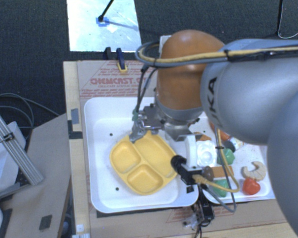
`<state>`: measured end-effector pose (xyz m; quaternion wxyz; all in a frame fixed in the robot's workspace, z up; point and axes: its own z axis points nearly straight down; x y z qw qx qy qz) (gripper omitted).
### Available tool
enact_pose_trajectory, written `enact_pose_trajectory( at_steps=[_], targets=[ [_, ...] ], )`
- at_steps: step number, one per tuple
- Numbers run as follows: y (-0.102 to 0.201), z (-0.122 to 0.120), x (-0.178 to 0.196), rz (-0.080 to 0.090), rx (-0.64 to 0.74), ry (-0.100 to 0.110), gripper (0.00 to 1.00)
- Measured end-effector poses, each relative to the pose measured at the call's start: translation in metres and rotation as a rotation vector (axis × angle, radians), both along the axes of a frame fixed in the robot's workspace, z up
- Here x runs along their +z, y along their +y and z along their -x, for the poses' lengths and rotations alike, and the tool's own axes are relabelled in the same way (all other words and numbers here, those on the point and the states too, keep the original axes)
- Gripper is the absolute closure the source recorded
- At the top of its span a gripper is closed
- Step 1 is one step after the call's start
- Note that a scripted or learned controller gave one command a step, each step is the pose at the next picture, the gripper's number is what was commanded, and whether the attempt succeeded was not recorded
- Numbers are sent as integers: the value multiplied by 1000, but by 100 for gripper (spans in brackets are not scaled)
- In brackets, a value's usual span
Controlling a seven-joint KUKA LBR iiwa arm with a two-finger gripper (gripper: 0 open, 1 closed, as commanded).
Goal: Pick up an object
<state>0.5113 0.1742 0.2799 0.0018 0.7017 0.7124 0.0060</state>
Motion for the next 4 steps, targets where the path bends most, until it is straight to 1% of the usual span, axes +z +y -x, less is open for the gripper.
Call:
enact_pose_trajectory(
  at_steps=[1, 2, 3, 4],
  targets=[
    [-32, 26, -68, 8, -16, 17, 0],
    [31, -34, -179, 0, -16, -8, 0],
    [63, 25, 15, -3, -5, 0, 0],
    [9, 26, -123, 9, -18, 19, 0]
  ],
)
